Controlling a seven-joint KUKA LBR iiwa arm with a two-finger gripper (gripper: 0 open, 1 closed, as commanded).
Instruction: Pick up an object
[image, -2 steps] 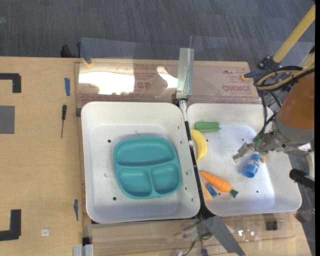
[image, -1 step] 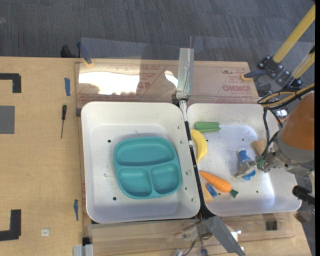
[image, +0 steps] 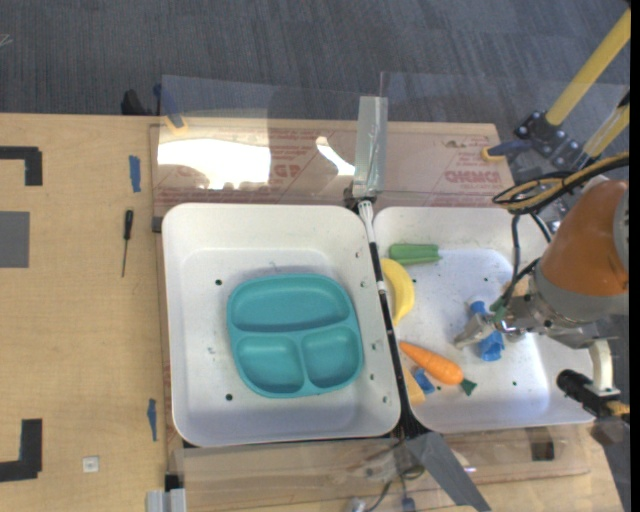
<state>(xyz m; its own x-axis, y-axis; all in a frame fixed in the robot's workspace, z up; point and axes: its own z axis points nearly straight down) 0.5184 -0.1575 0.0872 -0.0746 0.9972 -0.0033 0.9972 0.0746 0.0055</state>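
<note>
My gripper (image: 478, 328) is low in the right bin (image: 520, 395), near its middle, on the grey arm with the orange band that comes in from the right. Blue pieces show right against it: one (image: 478, 309) just above its tip and one (image: 490, 347) just below. Whether they are one object, or touch the gripper, is unclear. An orange carrot (image: 432, 363) lies to the lower left of the gripper, with a small blue item (image: 423, 381) beside it. A yellow banana (image: 401, 288) and a green vegetable (image: 414, 253) lie along the bin's left side.
The left bin (image: 190, 250) holds a teal divided plate (image: 294, 333). A black divider edge (image: 382, 300) separates the two bins. A clear plastic sheet and cardboard stand behind the bins. Cables and yellow struts sit at the upper right.
</note>
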